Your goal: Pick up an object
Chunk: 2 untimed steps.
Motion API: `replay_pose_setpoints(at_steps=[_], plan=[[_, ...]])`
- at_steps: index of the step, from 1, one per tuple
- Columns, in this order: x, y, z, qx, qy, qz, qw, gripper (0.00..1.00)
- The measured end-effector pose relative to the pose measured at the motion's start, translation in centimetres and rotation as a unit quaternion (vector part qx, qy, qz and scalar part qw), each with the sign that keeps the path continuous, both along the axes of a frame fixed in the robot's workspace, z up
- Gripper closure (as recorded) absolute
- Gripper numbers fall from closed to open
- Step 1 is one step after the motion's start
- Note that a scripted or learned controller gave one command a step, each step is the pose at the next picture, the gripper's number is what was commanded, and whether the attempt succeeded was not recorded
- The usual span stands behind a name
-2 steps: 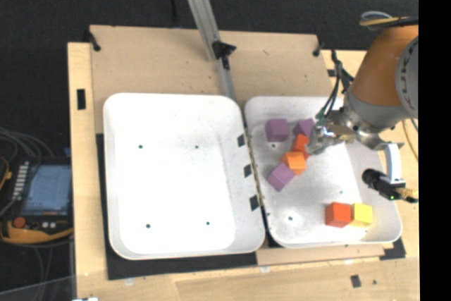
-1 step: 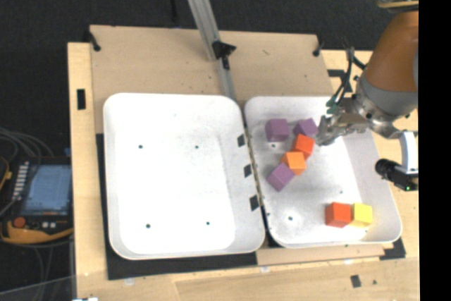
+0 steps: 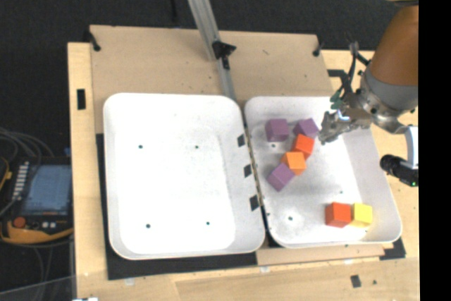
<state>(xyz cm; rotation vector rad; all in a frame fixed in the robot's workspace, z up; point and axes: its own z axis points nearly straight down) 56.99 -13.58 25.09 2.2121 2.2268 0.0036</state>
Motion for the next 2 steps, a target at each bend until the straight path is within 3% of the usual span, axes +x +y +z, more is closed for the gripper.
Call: replay_pose_setpoints(at_steps=[1, 2], plan=[[-0.2, 6.0, -0.5, 0.0003, 0.001, 0.000, 1.0000, 1.00], [1.2, 11.3, -1.1, 0.0003, 0.001, 0.000, 1.0000, 1.00]])
